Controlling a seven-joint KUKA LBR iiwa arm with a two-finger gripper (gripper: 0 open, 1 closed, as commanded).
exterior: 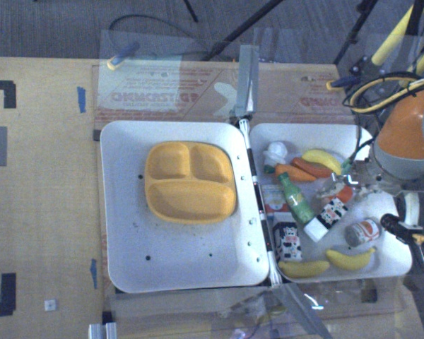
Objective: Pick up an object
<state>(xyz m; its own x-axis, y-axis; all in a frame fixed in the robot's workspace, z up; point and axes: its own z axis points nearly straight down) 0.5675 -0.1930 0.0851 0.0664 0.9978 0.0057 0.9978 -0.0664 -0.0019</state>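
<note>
Two white bins sit side by side on the bench. The left bin [127, 253] holds a yellow divided tray [191, 182], well away from the gripper. The right bin [396, 260] is crowded with small items, and the arm [404, 136] reaches over its far right side — grey with an orange band.

The gripper [345, 183] hangs low over the middle of that bin; whether it is parted or closed, and whether it has anything, cannot be told, since the tip blurs into the clutter beneath it.

Just left of the gripper lies a green bottle [297, 202], its long axis running diagonally, the narrow green neck pointing up-left and the white base down-right. Beyond the gripper, toward the bin's far wall, a banana [322, 159] and a carrot [297, 172] lie roughly crosswise. Nearer the camera are a small can [360, 232], two more bananas — one [350, 258] right, one [302, 268] left — and a cow-patterned carton [290, 241].
</note>
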